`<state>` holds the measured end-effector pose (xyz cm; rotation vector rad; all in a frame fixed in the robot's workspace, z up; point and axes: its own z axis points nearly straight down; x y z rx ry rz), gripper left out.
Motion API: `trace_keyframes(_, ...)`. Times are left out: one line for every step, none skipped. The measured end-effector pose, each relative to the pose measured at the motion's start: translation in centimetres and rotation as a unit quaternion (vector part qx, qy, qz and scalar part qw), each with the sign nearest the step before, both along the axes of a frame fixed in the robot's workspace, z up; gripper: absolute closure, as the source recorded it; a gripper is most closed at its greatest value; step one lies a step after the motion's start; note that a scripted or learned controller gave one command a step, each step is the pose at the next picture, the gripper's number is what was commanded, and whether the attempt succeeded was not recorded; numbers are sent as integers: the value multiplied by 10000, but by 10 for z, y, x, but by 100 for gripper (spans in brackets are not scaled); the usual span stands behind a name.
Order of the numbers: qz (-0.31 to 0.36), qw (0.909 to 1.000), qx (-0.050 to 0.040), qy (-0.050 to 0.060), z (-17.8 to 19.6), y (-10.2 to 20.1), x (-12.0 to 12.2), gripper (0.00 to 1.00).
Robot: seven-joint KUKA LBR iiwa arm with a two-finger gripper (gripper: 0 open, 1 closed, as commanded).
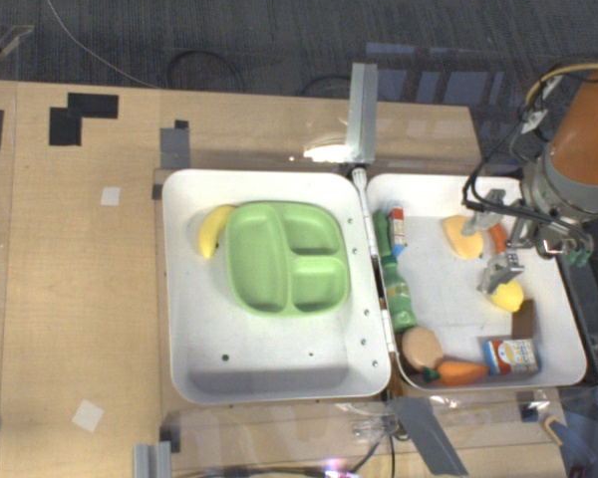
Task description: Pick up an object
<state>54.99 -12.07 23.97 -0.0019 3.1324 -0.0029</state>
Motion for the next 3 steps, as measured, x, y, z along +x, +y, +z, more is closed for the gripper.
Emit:
trace_keyframes(1232, 9924, 8, 24, -108, -10, 69, 0)
trace_keyframes(1452, 9894, -14, -18, -151, -37, 121, 0)
trace_keyframes(1201, 9928, -3, -11, -151, -19, 74, 0)
